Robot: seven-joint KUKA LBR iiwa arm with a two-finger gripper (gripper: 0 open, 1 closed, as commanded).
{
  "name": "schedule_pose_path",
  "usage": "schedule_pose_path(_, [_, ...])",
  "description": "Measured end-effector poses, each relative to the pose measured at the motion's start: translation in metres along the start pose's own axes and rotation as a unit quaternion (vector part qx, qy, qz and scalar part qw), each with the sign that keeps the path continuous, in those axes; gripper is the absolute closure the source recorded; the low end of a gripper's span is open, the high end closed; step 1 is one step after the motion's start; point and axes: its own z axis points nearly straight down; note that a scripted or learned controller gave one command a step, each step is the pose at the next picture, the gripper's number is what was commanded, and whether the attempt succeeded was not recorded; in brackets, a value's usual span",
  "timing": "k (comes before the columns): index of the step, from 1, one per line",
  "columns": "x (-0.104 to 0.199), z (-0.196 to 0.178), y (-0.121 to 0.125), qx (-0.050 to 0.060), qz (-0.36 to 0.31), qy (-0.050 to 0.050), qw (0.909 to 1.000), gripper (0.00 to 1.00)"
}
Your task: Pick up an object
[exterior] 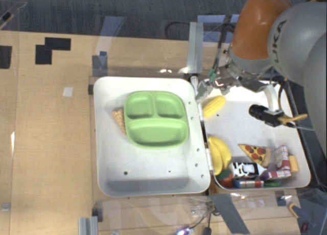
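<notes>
Arm [286, 29] reaches in from the right w/ its claw [207, 87] low over the top-left corner of the right bin [286, 142], right by the divider. Can't tell if the claw is open or closed, wrist blocks it. Yellow corn cob [213, 105] lies just below the claw, prob touching, can't confirm. Banana [219, 153], pizza slice [254, 152] & small stuff crowd the bin's bottom edge. Left bin [110, 142] has a green divided plate [155, 118].
</notes>
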Motion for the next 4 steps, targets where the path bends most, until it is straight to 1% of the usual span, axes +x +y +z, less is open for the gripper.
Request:
schedule_pose_path(1, [-0.034,0.011,-0.027,0.0,0.039,0.0,0.9992,0.0])
schedule_pose_path(2, [-0.118,0.113,-0.053,0.0,-0.043,0.0,0.9991,0.0])
schedule_pose_path(3, [-0.11,0.129,0.012,0.003,0.007,0.0,1.0,0.0])
schedule_pose_path(4, [-0.111,0.121,0.011,0.005,0.004,-0.002,1.0,1.0])
